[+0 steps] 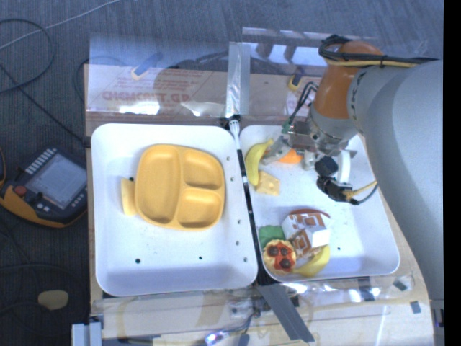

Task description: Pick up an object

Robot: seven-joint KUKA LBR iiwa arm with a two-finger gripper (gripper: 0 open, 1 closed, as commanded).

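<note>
Candidate object: small orange piece (pixel 289 158) at the far end of the right bin (pixel 374 222), lying directly under the gripper (pixel 306 144). It looks like moulded plastic toy food: judged light, stiff, smooth and a little slippery, not fragile. Best hold would be across its narrow width, fingers square to the long side. The gripper body hides part of it, so its full shape is unclear. Finger spacing is hidden too; cannot tell how wide the gripper stands, and nothing shows between the fingers.

Just left of the orange piece: one yellow banana (pixel 254 163), curved, lying along the bin's left wall. Rounded and slick, so a grip at mid-length is the safer bet. Just near of it, one pale cheese wedge (pixel 269 185), flat and thin, judged hard to get fingers under.

Near end of right bin, items touching in a cluster: one white-and-brown toy house shape (pixel 305 231), one small pizza round (pixel 279 254), one green piece (pixel 271 233), a second banana (pixel 314 262).

Left bin (pixel 108 265): one yellow compartment tray (pixel 180 186), three compartments, with one pale yellow flat piece (pixel 128 197) tucked at its left edge.

Count: bananas two, all else one each.
</note>
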